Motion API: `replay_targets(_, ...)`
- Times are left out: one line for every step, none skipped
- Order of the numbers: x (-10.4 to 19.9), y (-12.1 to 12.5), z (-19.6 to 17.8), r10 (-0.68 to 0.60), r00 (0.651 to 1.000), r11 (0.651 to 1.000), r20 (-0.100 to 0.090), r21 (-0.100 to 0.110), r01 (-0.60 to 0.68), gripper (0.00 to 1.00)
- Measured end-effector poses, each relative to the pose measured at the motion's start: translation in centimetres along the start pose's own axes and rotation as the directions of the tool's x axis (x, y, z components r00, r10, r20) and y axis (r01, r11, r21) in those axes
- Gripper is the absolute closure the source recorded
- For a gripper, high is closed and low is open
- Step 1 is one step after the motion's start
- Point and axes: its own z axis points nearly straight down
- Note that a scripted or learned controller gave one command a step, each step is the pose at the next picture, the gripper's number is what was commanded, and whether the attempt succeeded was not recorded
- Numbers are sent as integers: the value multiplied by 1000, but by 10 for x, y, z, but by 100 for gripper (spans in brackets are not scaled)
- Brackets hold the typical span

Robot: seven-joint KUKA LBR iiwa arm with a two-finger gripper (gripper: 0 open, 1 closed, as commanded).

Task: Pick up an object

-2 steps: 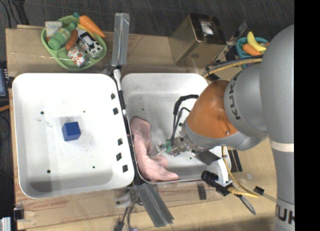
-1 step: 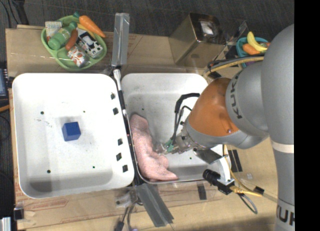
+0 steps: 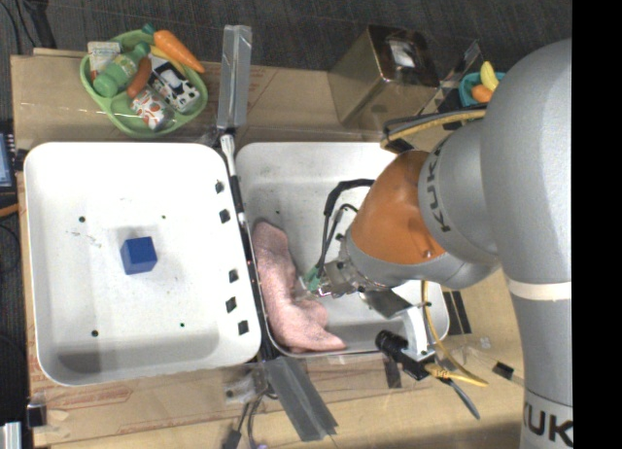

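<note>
Lying in right white bin (image 3: 292,160) against its left wall: soft pink cloth-like object (image 3: 287,292). Gripper (image 3: 326,284) touching its right edge; jaws' state cannot be told. Small blue cube (image 3: 139,254) in left white bin (image 3: 58,175).

Big grey arm (image 3: 530,175), smooth rounded casing, glossy orange band (image 3: 394,219) above the wrist, black KUKA lettering on the grey, black cables (image 3: 335,209) looping off the wrist, white ring lower down
</note>
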Motion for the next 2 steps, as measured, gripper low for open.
replay_targets(-2, 0, 0, 3, 1000, 1000, 5, -2, -3, 0)
replay_targets(-1, 0, -10, -3, 1000, 1000, 2, 0, 3, 100)
